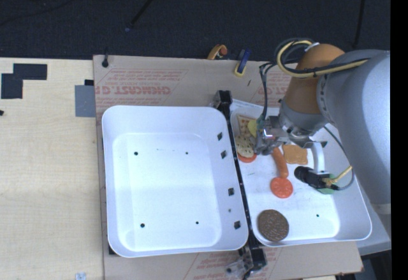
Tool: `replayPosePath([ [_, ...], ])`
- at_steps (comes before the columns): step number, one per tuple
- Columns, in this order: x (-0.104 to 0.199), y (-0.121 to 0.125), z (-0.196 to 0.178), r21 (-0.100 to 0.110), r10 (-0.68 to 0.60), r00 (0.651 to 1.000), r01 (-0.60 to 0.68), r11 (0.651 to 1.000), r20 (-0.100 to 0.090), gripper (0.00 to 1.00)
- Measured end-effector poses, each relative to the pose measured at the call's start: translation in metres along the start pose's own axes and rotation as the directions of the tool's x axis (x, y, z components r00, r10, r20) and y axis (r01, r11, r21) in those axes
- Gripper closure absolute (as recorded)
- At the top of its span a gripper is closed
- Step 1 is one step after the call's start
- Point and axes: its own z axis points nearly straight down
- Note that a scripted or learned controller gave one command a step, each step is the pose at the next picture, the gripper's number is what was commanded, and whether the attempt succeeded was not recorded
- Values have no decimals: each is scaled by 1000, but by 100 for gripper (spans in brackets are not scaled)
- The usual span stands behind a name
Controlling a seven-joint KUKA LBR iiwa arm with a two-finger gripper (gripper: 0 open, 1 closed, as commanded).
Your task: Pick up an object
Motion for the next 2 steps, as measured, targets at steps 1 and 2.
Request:
replayPosePath([
  [1,-11,5,2,17,2,1000,-2,1000,-7,100],
  [2,8,-27,-35,-6,4,1000,-4,1000,1,100],
])
